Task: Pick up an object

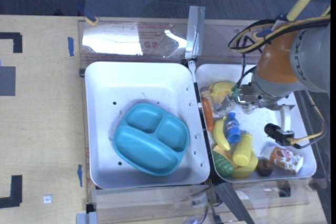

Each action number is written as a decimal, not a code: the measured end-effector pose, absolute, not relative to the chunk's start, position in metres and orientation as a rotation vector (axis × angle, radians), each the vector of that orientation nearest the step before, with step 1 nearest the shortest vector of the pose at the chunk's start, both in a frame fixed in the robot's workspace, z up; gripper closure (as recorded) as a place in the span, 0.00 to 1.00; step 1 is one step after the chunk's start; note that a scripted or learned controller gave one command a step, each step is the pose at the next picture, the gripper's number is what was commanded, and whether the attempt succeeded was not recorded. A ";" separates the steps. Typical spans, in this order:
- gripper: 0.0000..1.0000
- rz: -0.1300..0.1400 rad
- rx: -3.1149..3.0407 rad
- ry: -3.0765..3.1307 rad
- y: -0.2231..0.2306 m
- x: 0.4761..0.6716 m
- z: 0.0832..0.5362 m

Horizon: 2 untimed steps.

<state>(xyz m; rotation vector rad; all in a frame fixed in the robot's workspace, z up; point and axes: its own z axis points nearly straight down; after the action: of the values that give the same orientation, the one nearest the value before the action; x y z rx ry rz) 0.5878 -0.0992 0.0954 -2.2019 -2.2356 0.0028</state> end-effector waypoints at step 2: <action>1.00 -0.014 -2.204 -2.253 -0.101 0.565 0.100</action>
<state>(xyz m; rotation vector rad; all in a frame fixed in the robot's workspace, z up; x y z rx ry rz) 0.5653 -0.1015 0.0998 -2.2043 -2.2530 -0.0138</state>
